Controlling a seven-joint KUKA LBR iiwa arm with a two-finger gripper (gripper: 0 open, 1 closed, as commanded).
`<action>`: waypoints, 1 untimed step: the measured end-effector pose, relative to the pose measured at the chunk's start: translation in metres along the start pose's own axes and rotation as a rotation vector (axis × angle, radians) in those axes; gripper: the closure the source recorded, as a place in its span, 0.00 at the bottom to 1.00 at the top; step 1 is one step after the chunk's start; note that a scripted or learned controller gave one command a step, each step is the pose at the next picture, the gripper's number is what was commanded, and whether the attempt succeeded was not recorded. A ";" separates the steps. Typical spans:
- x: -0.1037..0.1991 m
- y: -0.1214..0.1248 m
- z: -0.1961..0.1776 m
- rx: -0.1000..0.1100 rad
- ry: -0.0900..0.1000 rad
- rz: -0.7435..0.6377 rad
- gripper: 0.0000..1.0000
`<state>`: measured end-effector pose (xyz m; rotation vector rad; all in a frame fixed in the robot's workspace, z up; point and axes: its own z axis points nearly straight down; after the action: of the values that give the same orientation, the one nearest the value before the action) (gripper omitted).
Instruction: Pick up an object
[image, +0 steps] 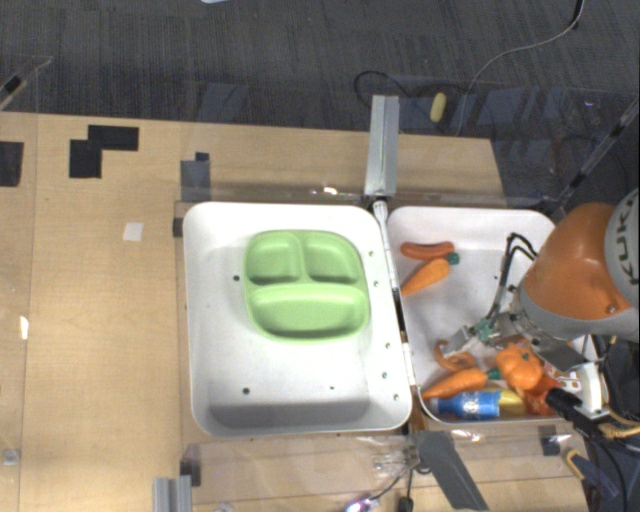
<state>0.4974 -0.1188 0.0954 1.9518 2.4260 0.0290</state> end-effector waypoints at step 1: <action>0.003 0.002 -0.009 0.003 0.010 -0.003 1.00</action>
<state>0.4984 -0.1156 0.1043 1.9541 2.4363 0.0358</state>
